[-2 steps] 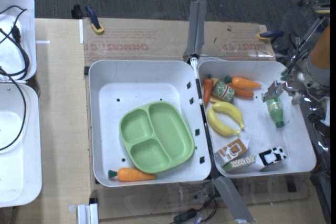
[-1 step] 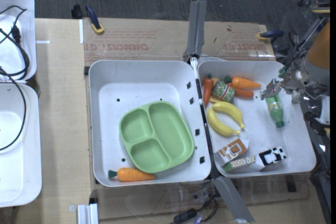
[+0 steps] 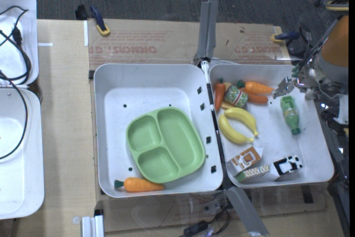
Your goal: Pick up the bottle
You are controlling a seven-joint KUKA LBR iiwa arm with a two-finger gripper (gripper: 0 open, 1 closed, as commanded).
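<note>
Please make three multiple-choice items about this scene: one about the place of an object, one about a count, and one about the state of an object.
1. Where does the green bottle lie?
A. In the right bin, close to its right wall
B. On the green divided plate
C. On the bench outside both bins

2. How many carrots can be counted in the left bin?
A. None
B. One
C. Three

3. How is the bottle positioned?
A. Standing upright
B. Lying on its side
C. Raised above the bin

Answers:
1. A: the bottle rests on the right bin's floor, just below the gripper.
2. B: a single carrot lies below the green divided plate.
3. B: its full length shows flat on the bin floor.
</note>
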